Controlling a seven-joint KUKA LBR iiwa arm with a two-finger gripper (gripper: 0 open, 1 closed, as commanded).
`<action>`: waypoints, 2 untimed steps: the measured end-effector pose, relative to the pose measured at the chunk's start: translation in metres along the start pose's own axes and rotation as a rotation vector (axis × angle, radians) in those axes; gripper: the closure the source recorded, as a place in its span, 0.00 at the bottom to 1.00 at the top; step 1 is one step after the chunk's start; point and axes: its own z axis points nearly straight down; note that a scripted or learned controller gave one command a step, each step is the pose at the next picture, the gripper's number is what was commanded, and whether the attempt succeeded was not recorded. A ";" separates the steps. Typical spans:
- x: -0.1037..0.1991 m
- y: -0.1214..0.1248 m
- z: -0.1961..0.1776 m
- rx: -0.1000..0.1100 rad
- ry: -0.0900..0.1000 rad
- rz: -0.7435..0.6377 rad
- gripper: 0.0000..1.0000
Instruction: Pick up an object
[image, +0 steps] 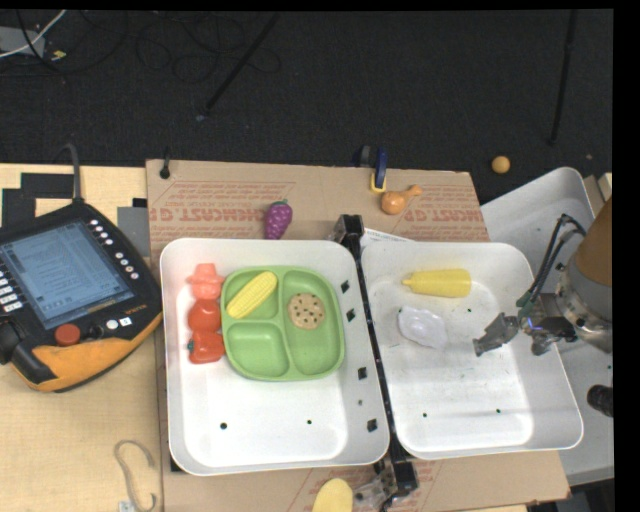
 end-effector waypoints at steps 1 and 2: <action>-0.001 0.002 -0.006 -0.012 -0.003 -0.002 0.00; 0.000 0.003 0.038 -0.007 -0.001 -0.004 0.00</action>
